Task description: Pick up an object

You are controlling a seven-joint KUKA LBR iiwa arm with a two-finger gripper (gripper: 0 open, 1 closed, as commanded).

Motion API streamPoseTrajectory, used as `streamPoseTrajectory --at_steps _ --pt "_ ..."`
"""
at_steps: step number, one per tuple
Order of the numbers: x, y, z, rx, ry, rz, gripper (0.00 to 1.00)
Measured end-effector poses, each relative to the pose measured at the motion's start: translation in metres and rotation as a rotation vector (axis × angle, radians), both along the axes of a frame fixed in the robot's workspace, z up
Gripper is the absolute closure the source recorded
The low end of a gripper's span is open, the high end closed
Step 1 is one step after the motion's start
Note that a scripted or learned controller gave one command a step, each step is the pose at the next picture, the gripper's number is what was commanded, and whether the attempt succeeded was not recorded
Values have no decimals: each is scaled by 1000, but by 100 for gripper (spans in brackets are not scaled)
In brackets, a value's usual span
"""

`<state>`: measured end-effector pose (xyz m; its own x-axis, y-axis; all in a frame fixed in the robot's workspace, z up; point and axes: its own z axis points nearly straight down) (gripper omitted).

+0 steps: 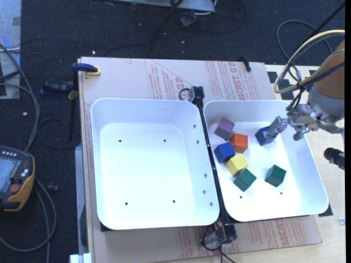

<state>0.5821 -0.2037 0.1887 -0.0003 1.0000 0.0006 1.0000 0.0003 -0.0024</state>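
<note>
The right bin (307,201) holds several small blocks: purple (225,128), orange (239,142), blue (223,152), yellow (237,164), dark green (245,178) and green (275,175). My gripper (272,130) reaches in from the right over the bin's upper right part. A second blue block (264,136) sits tilted at its tips, with a grey finger (278,125) lying over the block's upper right corner. The gripper is shut on this blue block, which is apart from the other blocks.
The left bin (104,147) lies beside the right one, with a black divider strip between them. The grey arm with its orange band (332,75) and a looping cable stands over the bench's right side. A clamp (85,68) grips the board's back left corner.
</note>
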Motion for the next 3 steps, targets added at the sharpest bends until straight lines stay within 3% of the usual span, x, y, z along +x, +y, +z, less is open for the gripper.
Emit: streamPoseTrajectory --at_steps 1,2,3 --pt "-1 10 -78 -1 -4 0 0" --pt "56 75 -103 0 0 5 0" --pt "-5 84 -101 0 -1 0 0"
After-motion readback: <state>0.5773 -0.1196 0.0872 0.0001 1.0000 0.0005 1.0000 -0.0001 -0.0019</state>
